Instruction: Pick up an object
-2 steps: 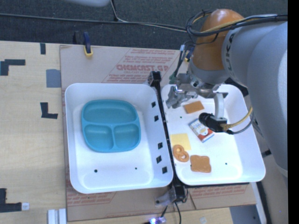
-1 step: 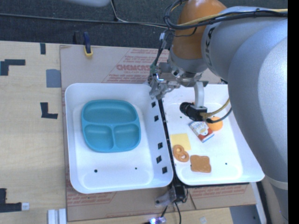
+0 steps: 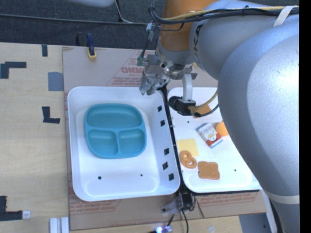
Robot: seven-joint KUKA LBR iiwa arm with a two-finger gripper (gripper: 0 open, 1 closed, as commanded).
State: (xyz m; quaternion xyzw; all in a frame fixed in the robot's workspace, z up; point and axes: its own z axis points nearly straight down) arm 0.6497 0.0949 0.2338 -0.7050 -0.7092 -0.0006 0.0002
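L bin [image 3: 77, 178] holds a blue 3-part tray [image 3: 115, 130]. R bin [image 3: 243, 178], right of the tray, holds the pickable bits: yellow square [image 3: 187, 146], orange ring [image 3: 187, 159], brown toast piece [image 3: 208, 170], red/white packet [image 3: 209, 133], orange item [image 3: 222, 128]. Gripper [image 3: 151, 86] hangs up-right of the tray, over the bins' shared wall; can't tell if jaws are apart or together.

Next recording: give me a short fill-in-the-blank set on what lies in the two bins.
1. The teal plate lies in the bin on the view's ___ side.
2. That plate is divided into ___ compartments.
3. The square slice in the other bin is coloured ___.

Missing words: left; three; yellow.
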